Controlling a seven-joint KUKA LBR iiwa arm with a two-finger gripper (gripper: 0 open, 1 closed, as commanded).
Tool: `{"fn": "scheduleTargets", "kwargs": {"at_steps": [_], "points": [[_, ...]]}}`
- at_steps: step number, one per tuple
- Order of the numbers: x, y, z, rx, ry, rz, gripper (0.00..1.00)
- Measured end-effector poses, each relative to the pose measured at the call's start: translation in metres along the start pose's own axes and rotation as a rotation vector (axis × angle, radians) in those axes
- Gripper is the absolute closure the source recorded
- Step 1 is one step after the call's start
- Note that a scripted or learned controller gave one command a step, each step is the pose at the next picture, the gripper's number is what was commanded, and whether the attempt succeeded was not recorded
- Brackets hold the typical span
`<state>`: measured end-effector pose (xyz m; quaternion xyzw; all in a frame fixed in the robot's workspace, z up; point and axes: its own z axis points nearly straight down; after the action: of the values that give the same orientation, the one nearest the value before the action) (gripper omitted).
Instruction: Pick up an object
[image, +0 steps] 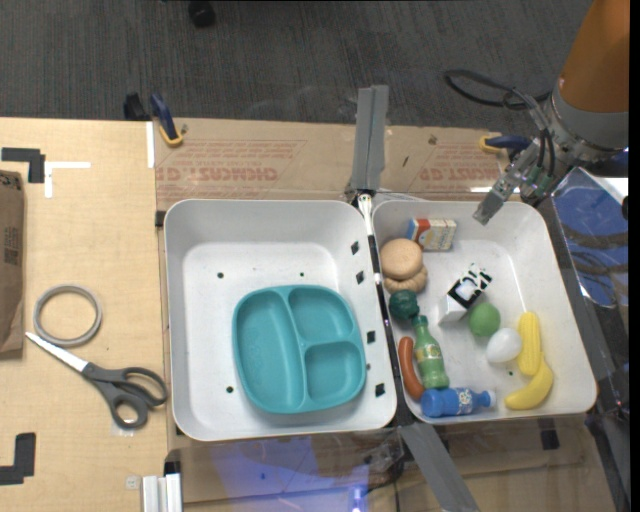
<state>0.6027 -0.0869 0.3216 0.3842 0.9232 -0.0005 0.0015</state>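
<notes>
The end effector (492, 208) hangs over the far rim of the right bin (560, 300); I cannot tell its state. The objects lie below, untouched. I judge the approach step: next, descend onto one, perhaps the carton (434, 234).

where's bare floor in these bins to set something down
Left bin: bare floor all around the teal divided plate, widest along the back wall. Right bin: a bare patch between the small carton and banana; its left side is crowded.

Arm (600, 70) at upper right, wrist angled down-left.
</notes>
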Motion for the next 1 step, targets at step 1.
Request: {"fn": "scheduleTargets", "kwargs": {"at_steps": [1], "points": [[-0.0335,0.0137,-0.0005,0.0,0.0,0.041,1.0]]}}
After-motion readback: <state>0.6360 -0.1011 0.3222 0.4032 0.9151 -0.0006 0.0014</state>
